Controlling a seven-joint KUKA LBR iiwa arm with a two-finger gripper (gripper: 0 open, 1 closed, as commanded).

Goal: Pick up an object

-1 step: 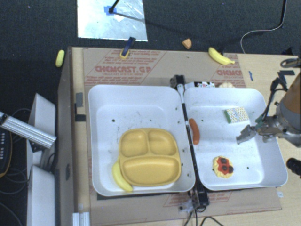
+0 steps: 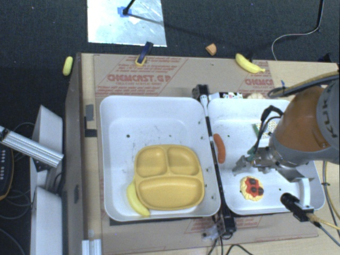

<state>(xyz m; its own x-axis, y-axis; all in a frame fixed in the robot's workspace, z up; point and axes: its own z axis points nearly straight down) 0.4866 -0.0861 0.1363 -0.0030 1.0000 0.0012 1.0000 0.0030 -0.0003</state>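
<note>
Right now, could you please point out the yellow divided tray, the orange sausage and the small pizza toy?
yellow divided tray (image 2: 169,176): camera view, on its central ridge.
orange sausage (image 2: 220,147): camera view, on its middle.
small pizza toy (image 2: 252,188): camera view, on its topped face.

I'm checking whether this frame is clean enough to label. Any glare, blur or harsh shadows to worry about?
Camera view: a bright sheen washes out the foil-like sheet on the dark floor; the white bins are evenly lit with soft shadows only; the arm and gripper look slightly soft; the yellow tray, hot dog and small pizza stay readable.
</note>
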